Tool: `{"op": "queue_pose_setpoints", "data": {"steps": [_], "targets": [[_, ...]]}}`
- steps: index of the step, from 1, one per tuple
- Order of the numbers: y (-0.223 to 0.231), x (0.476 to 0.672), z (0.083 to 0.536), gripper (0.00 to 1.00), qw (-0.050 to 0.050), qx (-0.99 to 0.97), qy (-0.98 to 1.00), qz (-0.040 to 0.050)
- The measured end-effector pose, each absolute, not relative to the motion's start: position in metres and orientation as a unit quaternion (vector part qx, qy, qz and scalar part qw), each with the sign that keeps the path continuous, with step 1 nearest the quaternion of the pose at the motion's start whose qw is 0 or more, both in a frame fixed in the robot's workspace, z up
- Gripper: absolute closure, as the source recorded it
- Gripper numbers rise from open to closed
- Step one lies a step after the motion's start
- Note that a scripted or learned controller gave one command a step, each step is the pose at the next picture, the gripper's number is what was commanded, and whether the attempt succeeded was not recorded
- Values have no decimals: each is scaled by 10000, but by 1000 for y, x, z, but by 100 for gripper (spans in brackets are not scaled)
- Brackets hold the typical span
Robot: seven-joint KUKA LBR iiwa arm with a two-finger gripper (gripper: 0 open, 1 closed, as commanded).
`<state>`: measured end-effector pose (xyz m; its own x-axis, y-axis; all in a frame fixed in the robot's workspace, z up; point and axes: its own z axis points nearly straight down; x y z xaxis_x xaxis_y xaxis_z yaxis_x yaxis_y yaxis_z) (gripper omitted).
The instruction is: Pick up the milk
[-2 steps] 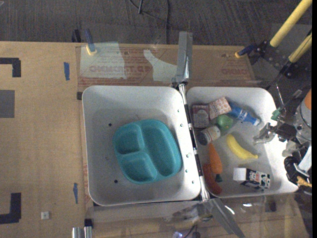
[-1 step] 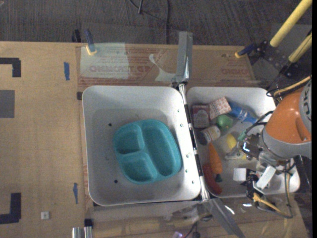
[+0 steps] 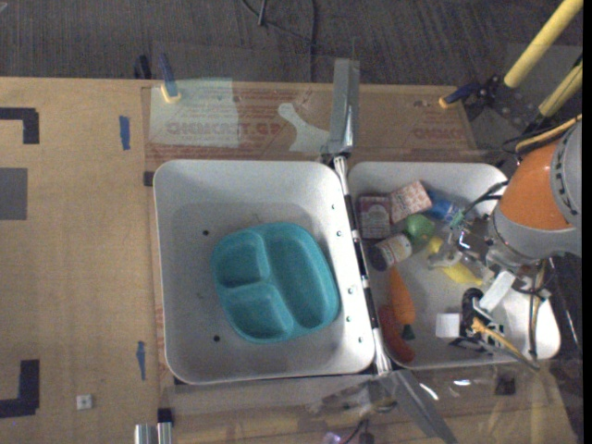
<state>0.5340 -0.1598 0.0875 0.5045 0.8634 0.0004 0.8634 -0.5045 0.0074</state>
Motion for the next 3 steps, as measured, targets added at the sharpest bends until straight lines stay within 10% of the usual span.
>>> {"op": "queue_pose_setpoints", "data": {"steps": [1, 2, 3], "targets": [[-162, 534, 97, 100, 44, 8677, 4970, 6], [-76, 600, 209, 100, -5, 8726, 4884, -9], [-76, 600, 209, 0, -6, 8726, 4884, -12]]}}
